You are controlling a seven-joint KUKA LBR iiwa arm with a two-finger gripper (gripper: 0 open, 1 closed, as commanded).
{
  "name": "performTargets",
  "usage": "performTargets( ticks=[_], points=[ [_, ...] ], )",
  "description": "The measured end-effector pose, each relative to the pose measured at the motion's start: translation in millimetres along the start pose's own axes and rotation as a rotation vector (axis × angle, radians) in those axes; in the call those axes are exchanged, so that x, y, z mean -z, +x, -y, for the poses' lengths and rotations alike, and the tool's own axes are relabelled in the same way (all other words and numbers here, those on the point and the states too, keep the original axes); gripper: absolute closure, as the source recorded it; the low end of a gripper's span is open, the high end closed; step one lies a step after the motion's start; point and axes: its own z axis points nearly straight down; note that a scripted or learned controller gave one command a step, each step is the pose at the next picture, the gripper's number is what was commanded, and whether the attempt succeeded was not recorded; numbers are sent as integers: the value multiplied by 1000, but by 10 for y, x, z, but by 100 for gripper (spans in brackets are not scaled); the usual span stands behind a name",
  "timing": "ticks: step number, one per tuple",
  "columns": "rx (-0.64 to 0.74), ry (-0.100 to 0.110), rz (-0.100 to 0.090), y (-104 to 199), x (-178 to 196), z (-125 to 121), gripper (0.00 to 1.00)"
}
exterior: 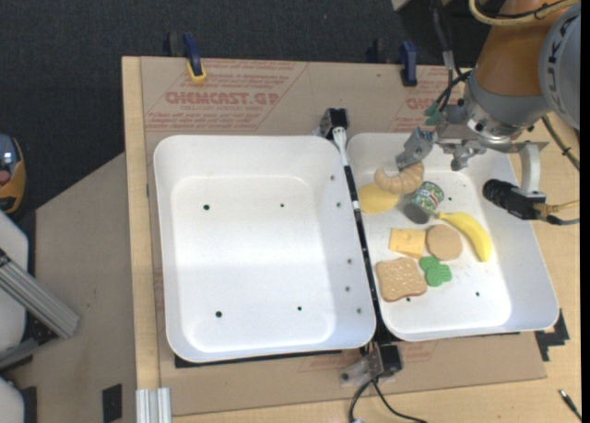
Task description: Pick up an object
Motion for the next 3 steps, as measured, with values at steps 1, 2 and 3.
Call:
performTargets(
  ticks=[1, 2, 3],
  points=[
    [-2, 9, -2, -85, -399, 568, 0],
    [-1, 0, 0, -345, -1135, 401, 0],
    [2, -8, 2, -577, -1090, 12, 0]
  ],
)
